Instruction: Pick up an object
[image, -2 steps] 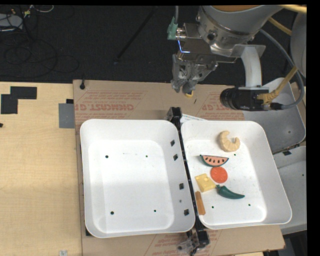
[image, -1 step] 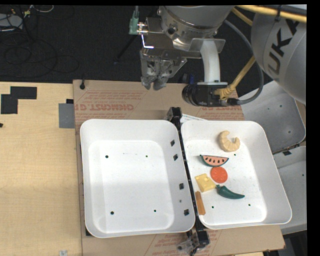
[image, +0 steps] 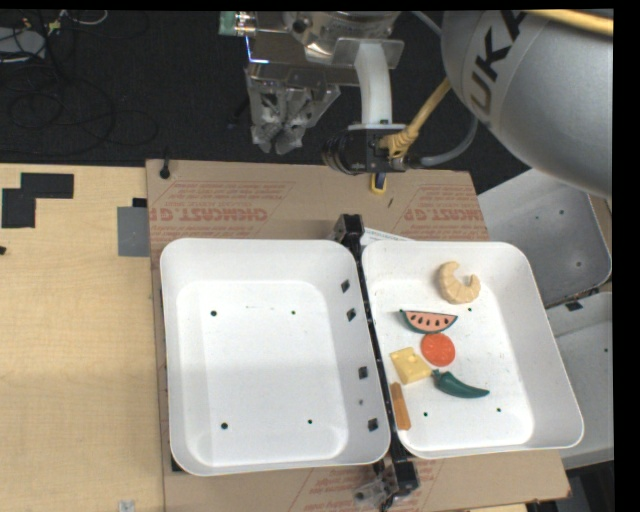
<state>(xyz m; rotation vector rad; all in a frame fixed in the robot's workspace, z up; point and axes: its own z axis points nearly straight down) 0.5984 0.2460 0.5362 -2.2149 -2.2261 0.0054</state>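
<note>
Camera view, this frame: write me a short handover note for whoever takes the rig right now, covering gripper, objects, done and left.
Gripper: raised above the bench behind the bins, nothing between its fingers.
Objects: all in the right bin. Croissant piece at the back, watermelon slice below it, red round piece next, touching the yellow cheese wedge, green pepper in front, orange stick along the left wall.
Done: no pick yet.
Left: descend into the right bin, grasp one object, lift.
</note>
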